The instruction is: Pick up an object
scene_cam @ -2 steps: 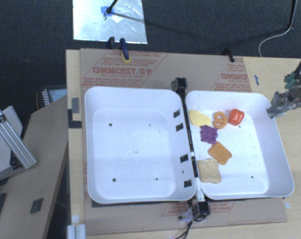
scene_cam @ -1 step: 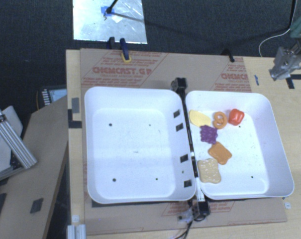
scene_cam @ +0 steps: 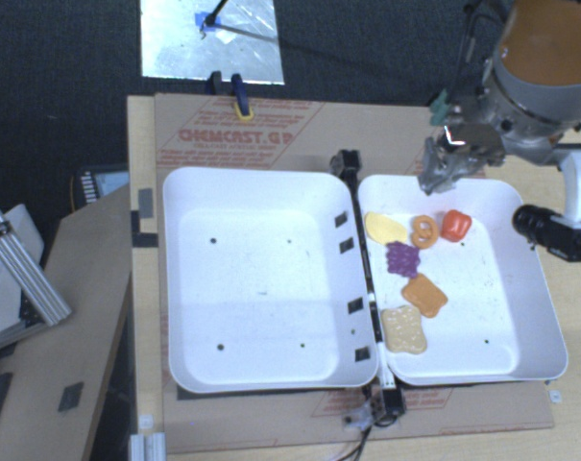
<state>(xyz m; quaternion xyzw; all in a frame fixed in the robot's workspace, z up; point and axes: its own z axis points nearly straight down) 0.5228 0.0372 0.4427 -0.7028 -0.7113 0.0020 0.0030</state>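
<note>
Nearest the lens, pale speckled cracker toy (scene_cam: pixel 403 328) by the right white bin's (scene_cam: pixel 535 296) front wall. Jaws (scene_cam: pixel 442 176) poised above that bin's rear rim, empty; open or closed cannot be told. Closest pickings: orange pretzel ring (scene_cam: pixel 423 230), red pepper toy (scene_cam: pixel 455 224), yellow banana piece (scene_cam: pixel 385 227), clustered just below for easy reach.

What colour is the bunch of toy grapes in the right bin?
Purple, seen in the camera view: the grapes.

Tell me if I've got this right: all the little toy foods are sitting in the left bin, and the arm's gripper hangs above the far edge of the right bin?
Not quite. The camera view shows the toy foods, such as the purple grapes and the cracker, in the right bin, not the left bin. The gripper does hang above the right bin's far edge.
</note>
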